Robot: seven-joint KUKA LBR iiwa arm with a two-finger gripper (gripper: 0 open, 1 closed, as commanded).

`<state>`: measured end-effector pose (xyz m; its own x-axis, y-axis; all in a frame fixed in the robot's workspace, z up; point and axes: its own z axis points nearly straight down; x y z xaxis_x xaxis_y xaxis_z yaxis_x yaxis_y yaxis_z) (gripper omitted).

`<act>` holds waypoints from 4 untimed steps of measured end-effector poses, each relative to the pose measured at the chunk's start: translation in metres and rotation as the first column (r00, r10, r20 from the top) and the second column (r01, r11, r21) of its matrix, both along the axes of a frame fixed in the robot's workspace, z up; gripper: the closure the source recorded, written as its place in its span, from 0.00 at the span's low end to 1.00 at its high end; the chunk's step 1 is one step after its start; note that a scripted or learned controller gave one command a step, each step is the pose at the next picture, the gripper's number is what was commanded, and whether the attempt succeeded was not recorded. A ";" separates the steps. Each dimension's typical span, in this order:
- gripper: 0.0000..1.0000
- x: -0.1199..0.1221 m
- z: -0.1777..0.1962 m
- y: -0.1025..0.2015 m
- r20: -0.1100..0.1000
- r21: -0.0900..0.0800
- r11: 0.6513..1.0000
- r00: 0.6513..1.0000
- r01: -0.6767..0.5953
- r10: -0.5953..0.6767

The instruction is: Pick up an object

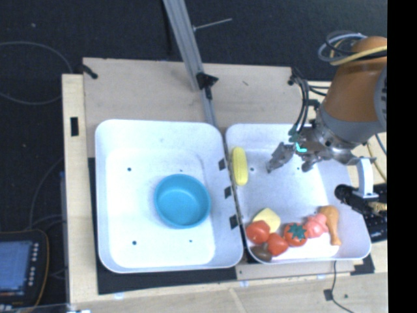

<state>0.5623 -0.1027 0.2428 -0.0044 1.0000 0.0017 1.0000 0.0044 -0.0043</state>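
**End effector poised over the right bin, nothing in hand**

The end effector hung above the bare upper floor of the right bin, its two fingers spread apart with nothing between them. From it, the banana lay at 9 o'clock, near the bin's left wall, well apart from the fingers. The other toys crowded the bin's lower edge at roughly 6 o'clock: a yellow wedge, two tomatoes, a strawberry, a pink piece and an orange drumstick, most touching one another. A blue bowl sat alone in the left bin on the table.

The banana looked the easiest pick: it lay by itself, probably light, stiff plastic with a smooth and somewhat slippery skin. Closing across its narrow middle, fingers at 3 and 9 o'clock of its long axis, should hold it best. The clustered toys would likely roll or shove their neighbours.
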 end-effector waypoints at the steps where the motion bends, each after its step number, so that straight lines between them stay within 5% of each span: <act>1: 0.00 0.001 0.002 0.000 0.003 0.000 1.000 1.000 0.000 0.000; 4: 0.00 -0.011 -0.145 -0.006 0.003 -0.004 1.000 1.000 0.007 -0.007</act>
